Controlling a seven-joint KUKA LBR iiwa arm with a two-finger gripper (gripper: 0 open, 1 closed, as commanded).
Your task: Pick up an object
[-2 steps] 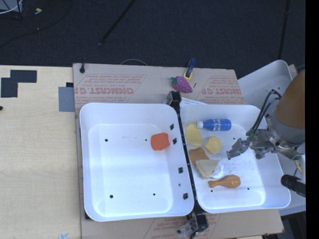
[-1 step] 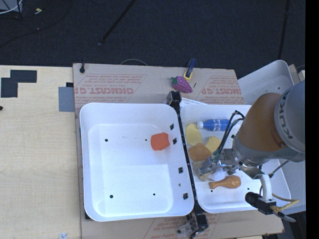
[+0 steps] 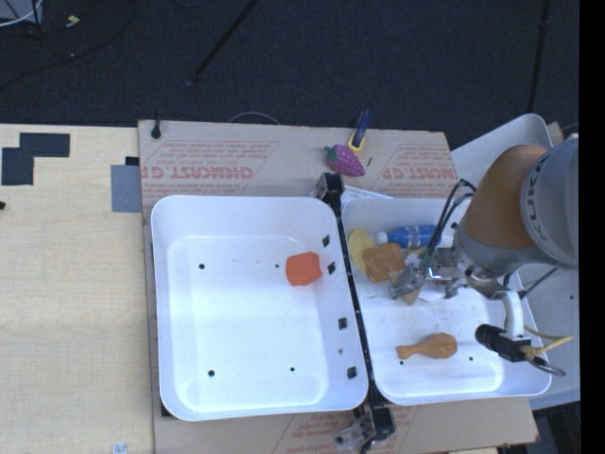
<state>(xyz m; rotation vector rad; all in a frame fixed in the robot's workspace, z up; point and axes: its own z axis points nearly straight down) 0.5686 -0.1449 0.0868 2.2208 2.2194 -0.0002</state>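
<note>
In the right bin (image 3: 473, 386) the drumstick (image 3: 430, 348) lies crosswise, bone leftward; tool (image 3: 413, 287) state unclear.

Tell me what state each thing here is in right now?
Orange block: lying alone in the left bin.
Drumstick toy: flat in the right bin, untouched.
Blue bottle: on its side.
Purple grapes: outside both bins, on cardboard.
Pincer: low in the right bin, by the brown toy.

We see bins (image 3: 189, 253): smooth glossy white plastic | backing board (image 3: 236, 159), 12 o'clock: matt printed cardboard | bench (image 3: 66, 301): pale wood
</note>
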